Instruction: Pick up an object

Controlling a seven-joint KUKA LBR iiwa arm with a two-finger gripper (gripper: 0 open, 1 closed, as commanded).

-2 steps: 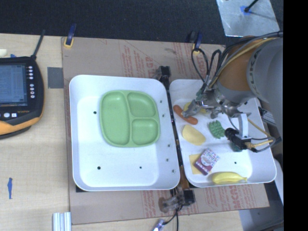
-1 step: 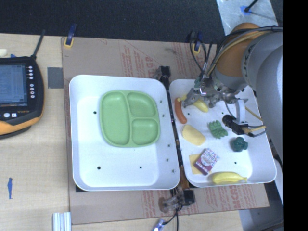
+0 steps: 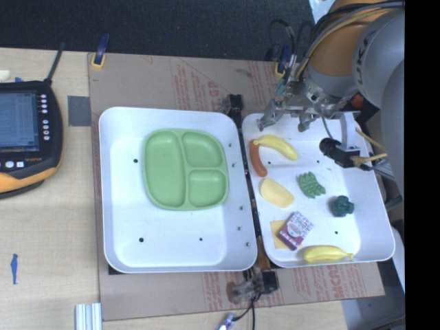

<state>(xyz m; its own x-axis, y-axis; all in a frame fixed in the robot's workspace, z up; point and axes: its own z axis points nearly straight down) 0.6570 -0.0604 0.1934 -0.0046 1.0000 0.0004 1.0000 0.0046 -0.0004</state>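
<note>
Directly below the pincer [image 3: 289, 119], nearest to it of all the loose items, lies a yellow banana [image 3: 276, 146] in the right bin [image 3: 375, 205], close to that bin's far edge. Nothing sits between the pincer's two fingers; they hang spread apart above the bin's far rim, released, one toward the left corner and one a little to the right.

Just left of the banana and touching its end is an orange-red sausage-shaped piece [image 3: 256, 159], running along the bin's left wall. Further toward the camera from the pincer rests a pale yellow rounded piece [image 3: 276, 192], and to its right a green bumpy item [image 3: 311, 184]. Beyond that, nearer the right wall, is a dark green lump [image 3: 342, 205]. A small pink and white packet [image 3: 295, 229] lies on a flat yellow square [image 3: 277, 234], and a second banana [image 3: 327, 254] sits at the near edge, farthest from the pincer.

To the pincer's right, a black fitting [image 3: 338, 151] on the arm [image 3: 357, 43] hangs over the bin.

Left of the pincer, the left bin [image 3: 124, 239] holds a light green divided plate [image 3: 185, 168] with three compartments, lying flat. Both bins rest on a brown sheet [image 3: 172, 81] on the desk [image 3: 41, 253]. Far to the left sits a handheld control pendant [image 3: 26, 133] with a screen.
</note>
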